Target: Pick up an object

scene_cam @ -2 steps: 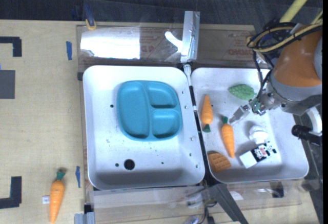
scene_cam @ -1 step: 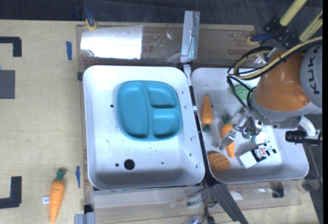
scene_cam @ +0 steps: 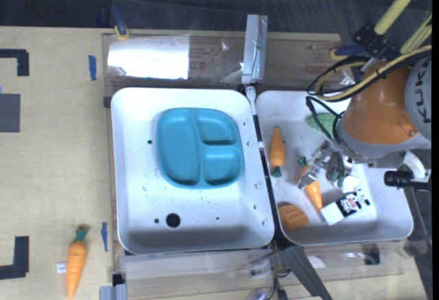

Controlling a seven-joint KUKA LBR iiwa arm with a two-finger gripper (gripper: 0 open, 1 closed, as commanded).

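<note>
Small carrot: short orange toy piece, lying tilted on the floor of the right bin, its narrow end pointing toward the near right.
Small carrot vs gripper: it lies just beside the gripper, on the gripper's near-left side; whether they touch cannot be told.
Gripper: low over the middle of the right bin, a tangle of grey metal parts under the arm's orange band; how far it is parted cannot be told, and nothing is seen held in it.
Long carrot: orange with a green tip at its near end, lying lengthwise along the left side of the right bin, well left of the gripper.
Round orange piece: flat, textured (perhaps a biscuit or bread toy), at the near-left corner of the right bin, near the small carrot.
White block: boxy, with dark markings on its right part, lying to the right of the small carrot on the near side of the gripper.
Green piece: partly hidden under the cables, at the far side of the right bin.
Left bin: holds a blue divided plate set in its middle.
Bench carrot: orange with a green top, lying outside the bins on the wooden bench at the near left.
</note>
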